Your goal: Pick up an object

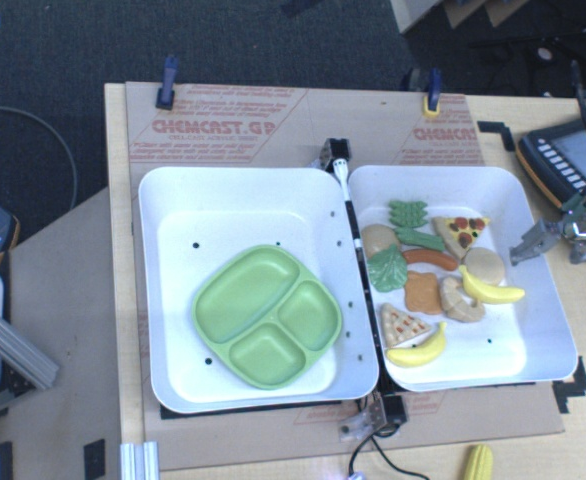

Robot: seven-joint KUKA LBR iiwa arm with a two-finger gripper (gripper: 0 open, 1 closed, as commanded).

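- The gripper [529, 249] hangs at the three o'clock edge of the right bin [543, 353], with nothing between its parts; whether the jaws stand wide or narrow cannot be told.
- The step in hand looks like the approach: no object is picked yet.
- The toy food sits heaped in the right bin's centre, at nine o'clock from the gripper.
- Next, the arm likely needs to move over one piece, perhaps the nearest banana [492, 290], and descend.
- Counted: two bins, two bananas in the bin, two pizza slices, one green divided plate [266, 314] in the left bin [163, 268].
- A further yellow piece [478, 462] lies on the tabletop at six o'clock.
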